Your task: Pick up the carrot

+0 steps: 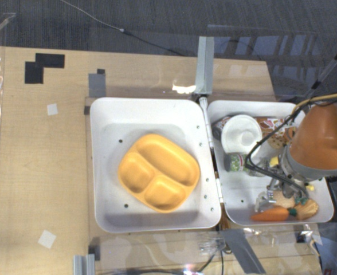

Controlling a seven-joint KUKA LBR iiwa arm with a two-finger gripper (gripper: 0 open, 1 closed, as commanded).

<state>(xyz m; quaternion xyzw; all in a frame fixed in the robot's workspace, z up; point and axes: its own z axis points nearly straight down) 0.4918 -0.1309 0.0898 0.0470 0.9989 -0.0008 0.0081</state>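
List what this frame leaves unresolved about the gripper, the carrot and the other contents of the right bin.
- Gripper, camera view: its finger state is too small and cluttered to read.
- Carrot, camera view: it lies near the right bin's front wall; contact with the gripper cannot be judged.
- Items behind the arm, camera view: the orange band and cables cover them.
- Small can beside the white cup: label too small to read.
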